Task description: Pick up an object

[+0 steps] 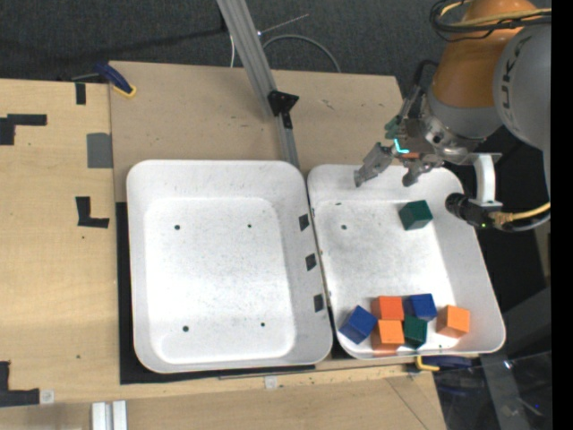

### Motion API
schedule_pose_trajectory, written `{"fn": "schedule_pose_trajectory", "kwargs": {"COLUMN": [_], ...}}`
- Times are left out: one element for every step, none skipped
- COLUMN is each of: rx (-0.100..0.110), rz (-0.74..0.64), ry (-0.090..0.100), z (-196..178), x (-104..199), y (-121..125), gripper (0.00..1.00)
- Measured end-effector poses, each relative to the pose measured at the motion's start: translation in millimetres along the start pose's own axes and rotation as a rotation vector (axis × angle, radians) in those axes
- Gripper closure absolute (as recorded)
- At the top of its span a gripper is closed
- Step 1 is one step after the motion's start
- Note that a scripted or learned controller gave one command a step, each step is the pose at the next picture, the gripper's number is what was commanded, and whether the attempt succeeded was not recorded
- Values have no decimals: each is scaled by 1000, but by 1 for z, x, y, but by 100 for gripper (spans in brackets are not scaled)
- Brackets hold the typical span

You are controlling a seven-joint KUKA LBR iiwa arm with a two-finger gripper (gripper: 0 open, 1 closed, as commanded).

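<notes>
Wood desk [54, 267]: tan, carrying two white bins side by side.
Right bin [466, 267]: green block [414, 214] far; cluster of blocks [405, 319] along near edge.
End effector [392, 171]: fingers spread wide, holding nothing, above right bin's far edge.

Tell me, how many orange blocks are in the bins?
3, all in the right bin, near its front edge: one behind another within the cluster, and one at the cluster's right end. More might be hidden under the others.
</notes>
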State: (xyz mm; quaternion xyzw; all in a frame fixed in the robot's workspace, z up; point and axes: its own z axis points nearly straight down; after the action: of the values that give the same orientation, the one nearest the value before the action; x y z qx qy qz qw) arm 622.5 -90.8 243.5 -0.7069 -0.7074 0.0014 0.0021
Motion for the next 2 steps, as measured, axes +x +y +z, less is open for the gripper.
{"fn": "schedule_pose_trajectory", "kwargs": {"rx": [-4, 1], "rz": [-1, 0], "ry": [-1, -2], "z": [-2, 44], "x": [0, -1], "y": [1, -6], "gripper": [0, 0]}}
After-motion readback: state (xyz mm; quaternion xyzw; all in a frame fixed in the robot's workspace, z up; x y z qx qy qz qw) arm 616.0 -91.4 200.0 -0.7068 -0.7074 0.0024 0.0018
